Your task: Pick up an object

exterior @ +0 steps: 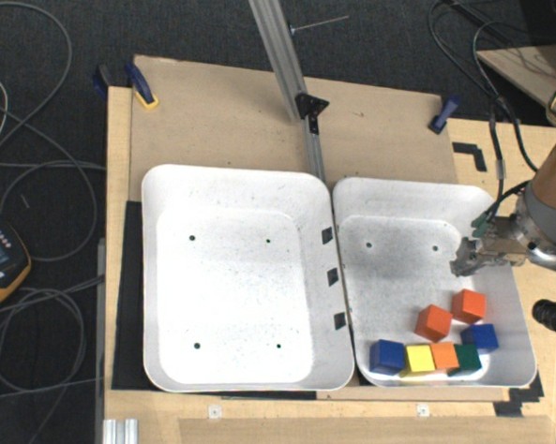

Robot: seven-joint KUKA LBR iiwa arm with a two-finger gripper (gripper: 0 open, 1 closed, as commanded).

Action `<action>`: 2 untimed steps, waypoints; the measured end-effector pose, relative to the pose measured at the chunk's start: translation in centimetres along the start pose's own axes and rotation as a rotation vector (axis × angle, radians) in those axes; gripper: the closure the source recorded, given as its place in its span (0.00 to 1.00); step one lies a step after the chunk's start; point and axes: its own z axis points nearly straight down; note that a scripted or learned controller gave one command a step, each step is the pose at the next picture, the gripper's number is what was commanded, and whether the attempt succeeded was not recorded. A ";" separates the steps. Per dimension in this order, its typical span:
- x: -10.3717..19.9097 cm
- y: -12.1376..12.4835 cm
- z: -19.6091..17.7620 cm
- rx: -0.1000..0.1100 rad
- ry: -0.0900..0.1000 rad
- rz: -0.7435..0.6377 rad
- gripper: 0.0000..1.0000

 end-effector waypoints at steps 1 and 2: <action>0.6 -0.3 -6.0 -0.002 -0.001 -0.001 1.00; 6.4 1.1 -4.5 0.009 0.005 -0.005 1.00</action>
